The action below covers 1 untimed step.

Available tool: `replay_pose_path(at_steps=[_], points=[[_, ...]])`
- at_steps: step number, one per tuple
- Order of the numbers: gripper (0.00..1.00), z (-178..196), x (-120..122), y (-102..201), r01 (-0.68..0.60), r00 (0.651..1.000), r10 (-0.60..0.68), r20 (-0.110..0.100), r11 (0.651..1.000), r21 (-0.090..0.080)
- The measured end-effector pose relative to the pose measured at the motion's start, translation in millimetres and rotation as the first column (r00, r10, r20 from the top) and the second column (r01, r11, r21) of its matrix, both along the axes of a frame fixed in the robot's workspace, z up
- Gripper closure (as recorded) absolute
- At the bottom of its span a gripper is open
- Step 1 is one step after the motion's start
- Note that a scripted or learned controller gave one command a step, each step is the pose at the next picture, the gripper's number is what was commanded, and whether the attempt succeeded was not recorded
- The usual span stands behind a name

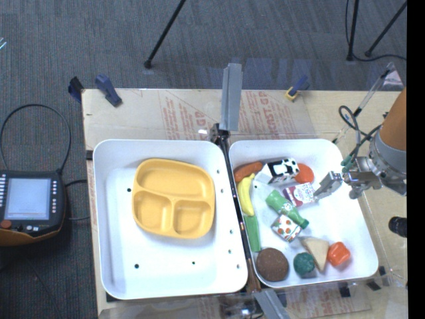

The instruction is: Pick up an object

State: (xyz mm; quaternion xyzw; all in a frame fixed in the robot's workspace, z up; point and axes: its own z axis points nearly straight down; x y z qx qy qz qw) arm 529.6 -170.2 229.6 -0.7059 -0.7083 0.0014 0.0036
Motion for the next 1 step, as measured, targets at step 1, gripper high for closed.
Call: replay_pose_path(at_steps=[1], points=[[0.0,-9.4,-10.4,-26.5,0.045,0.999,-0.045,0.0,0.999,0.001]])
